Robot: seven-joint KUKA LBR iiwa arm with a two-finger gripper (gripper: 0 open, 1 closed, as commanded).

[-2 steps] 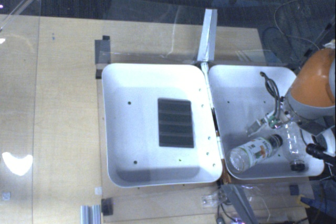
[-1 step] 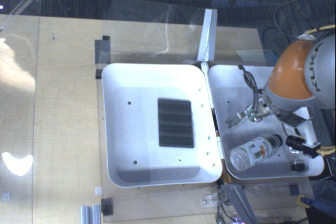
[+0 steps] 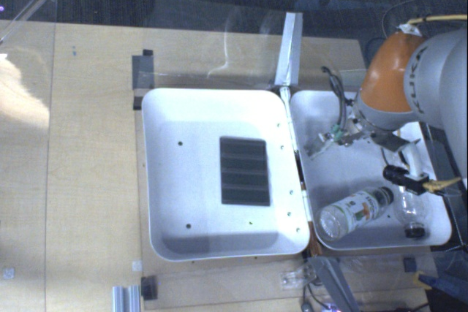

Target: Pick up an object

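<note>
- Two shallow white bins side by side on a light wooden bench [image 3: 73, 193]; left bin [image 3: 164, 179] larger in view, right bin [image 3: 314, 113] partly covered by the arm.
- Left bin holds a dark ribbed rectangular pad [image 3: 244, 171], lying flat near its middle, long side running top to bottom of the view.
- Right bin holds a clear plastic bottle [image 3: 356, 210] lying on its side along the near edge, label with green and orange print, dark cap end pointing right, wide base pointing toward the left bin.
- Small clear item with a dark end [image 3: 412, 219] sits just right of the bottle, near the bin's right corner; too small to name.
- Arm [image 3: 431, 84] comes in from the right, orange band above the wrist, over the far half of the right bin.
- Gripper [image 3: 338, 137] low over the right bin's upper part, well apart from the bottle; cannot tell how its tips stand, cables and glare hide them.
- Nothing seen pinched by it.
- Clear panel upright [image 3: 289, 51] rises behind the seam between the bins.
</note>
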